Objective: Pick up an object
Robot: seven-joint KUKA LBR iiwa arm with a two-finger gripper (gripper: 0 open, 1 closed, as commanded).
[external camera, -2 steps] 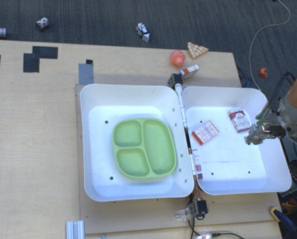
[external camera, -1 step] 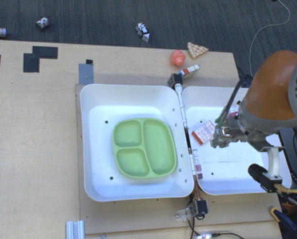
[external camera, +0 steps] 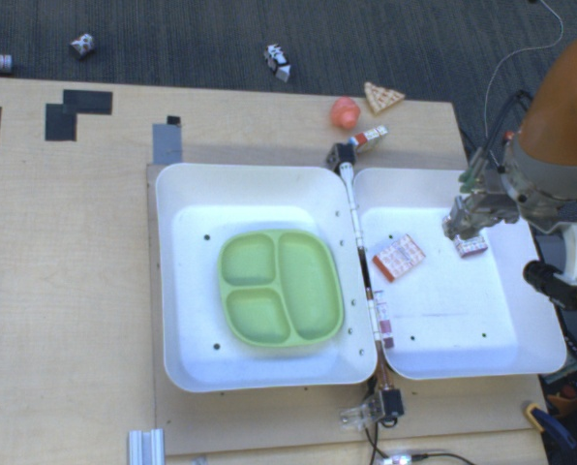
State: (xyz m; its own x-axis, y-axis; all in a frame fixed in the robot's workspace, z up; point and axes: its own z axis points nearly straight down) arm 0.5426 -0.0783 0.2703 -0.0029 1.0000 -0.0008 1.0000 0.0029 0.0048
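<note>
A red-and-white packet (external camera: 399, 258) lies flat in the right bin (external camera: 463, 347), near its left wall. A smaller pink-and-white packet (external camera: 472, 247) lies toward the bin's right side. My gripper (external camera: 462, 223) hangs over the right bin's upper right part, just above and left of the small packet. From this angle I cannot tell whether it touches the packet. The grey wrist and orange band (external camera: 564, 95) reach in from the right edge.
The left bin (external camera: 187, 260) holds a green three-compartment plate (external camera: 280, 288). Behind the bins on the bench lie a red ball (external camera: 345, 113), a pizza-slice toy (external camera: 383, 97) and a small red-tipped item (external camera: 368, 138). Small objects are scattered on the dark floor beyond.
</note>
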